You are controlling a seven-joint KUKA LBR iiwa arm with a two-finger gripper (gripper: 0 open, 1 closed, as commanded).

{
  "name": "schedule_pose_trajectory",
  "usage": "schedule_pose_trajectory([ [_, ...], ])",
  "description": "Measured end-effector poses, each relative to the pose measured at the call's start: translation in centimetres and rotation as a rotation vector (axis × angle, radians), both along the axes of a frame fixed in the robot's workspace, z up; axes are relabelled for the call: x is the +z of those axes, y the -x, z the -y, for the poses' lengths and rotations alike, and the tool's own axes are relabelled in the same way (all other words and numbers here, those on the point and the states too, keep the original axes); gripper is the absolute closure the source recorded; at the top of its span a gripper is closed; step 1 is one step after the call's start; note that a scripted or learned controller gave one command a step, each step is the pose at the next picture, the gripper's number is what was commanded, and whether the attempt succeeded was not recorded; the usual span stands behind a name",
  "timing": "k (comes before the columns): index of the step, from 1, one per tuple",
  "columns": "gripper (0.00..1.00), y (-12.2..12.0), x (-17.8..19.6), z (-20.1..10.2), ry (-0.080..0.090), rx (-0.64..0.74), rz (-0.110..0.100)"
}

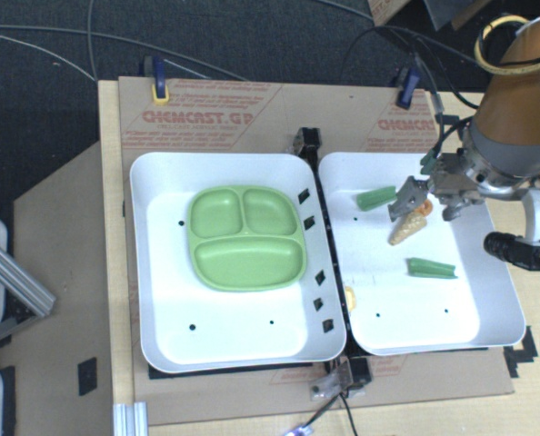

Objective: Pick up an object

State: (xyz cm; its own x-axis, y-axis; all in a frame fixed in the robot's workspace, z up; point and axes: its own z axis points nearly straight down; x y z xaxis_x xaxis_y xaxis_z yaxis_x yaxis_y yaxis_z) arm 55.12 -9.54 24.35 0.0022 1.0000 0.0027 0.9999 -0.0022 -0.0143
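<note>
Right of centre in the frame, the gripper (422,200) hangs over the upper part of the right bin (488,325), its grey metal fingers (405,201) pointing down and to the left from the arm's orange-banded wrist at the frame's right edge. Whether those fingers are spread or closed cannot be told; the dark linkage blurs them together.

Just below the fingertips lies a small tan object (409,229), matte and lumpy, shaped like a stubby wedge. Its long axis runs diagonally, the upper end toward the upper right tucked under the gripper and the lower end pointing to the lower left. It looks to be touching or very nearly touching the fingertips, but nothing shows it clamped between them.

Two green pieces share that bin. One flat green strip (375,198) lies to the left of the gripper, near the bin's upper left, tilted slightly upward to the right. The other green piece (431,268), long and smooth, rests lower down, toward the bin's middle, nearly horizontal and well below the tan object.

The left bin (161,334) is glossy white plastic with rounded corners and holds a pale green divided plate (246,239), smooth, with two small compartments above one wide one. Both bins sit on a brown cardboard sheet (206,107) printed with red lettering.
</note>
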Motion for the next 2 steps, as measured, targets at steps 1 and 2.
schedule_pose_trajectory([
  [1, 0.00, -0.2, 0.6, 0.0, 0.001, 0.003, 0.013],
  [2, 0.00, 0.7, -5.3, -0.1, 0.000, 0.002, 0.006],
])
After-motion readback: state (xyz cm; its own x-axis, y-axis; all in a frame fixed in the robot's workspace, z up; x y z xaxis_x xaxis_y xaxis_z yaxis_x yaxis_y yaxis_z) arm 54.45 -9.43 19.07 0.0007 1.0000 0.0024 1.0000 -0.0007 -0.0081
